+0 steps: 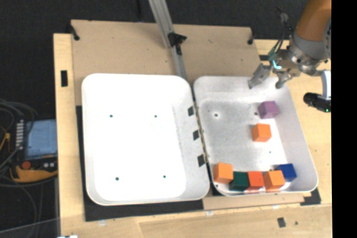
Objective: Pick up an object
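Looking down at my rig right now, the two-finger tool [268,79] on the grey arm with the orange band [313,14] hangs over the far rim of the right-hand shallow white plastic bin [234,92], fingers spread apart with nothing between them. So no grab yet, by my read this is the approach stage and the pick hasn't happened.

I'll use that right bin as my landmark. Closest to the tool is a small pale purple cube [269,109], sitting inside the bin just below the far rim, on its own. A bit nearer the camera is an orange cube [261,132], also standing free. Those two are well apart from each other and from the walls, which is probably why the tool is parked up at that end: open room on all sides for the fingers to drop around one.

The rest are jammed along the bin's near wall: an orange block [223,171], a dark green one [240,180], two more orange ones [255,178] [274,178] and a blue cube [287,171], packed side by side, touching or nearly so. I'd guess those are bad targets, no gap for a finger.

Left of it sits the other white bin [136,136], both on the wooden counter [223,217]. A slanted metal rail [159,3] crosses behind the bins.

If I were picking, purple cube, straight down.
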Action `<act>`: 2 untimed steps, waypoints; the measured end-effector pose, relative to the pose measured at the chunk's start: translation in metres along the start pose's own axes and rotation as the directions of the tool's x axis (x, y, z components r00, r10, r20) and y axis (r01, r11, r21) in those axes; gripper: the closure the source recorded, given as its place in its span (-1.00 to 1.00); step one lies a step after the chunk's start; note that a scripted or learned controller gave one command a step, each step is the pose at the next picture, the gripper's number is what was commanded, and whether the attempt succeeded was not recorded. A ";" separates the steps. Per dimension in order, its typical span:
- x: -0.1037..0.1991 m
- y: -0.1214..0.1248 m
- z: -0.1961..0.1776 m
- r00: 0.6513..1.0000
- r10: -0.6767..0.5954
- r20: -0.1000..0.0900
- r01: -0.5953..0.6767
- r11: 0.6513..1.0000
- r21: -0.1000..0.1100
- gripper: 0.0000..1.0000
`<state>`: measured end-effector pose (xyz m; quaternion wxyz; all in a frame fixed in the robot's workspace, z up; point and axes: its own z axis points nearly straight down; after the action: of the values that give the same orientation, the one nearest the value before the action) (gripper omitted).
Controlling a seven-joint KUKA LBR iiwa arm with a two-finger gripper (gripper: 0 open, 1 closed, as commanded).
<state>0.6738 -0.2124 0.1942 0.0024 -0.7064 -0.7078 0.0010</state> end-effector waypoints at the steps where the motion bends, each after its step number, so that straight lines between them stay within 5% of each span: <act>1: -0.001 0.000 -0.003 1.000 -0.003 0.005 0.003 1.000 -0.002 -1.00; 2: 0.000 -0.002 0.038 1.000 -0.006 0.004 0.006 1.000 -0.002 -1.00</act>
<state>0.6716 -0.2120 0.1560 0.0003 -0.7043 -0.7099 0.0020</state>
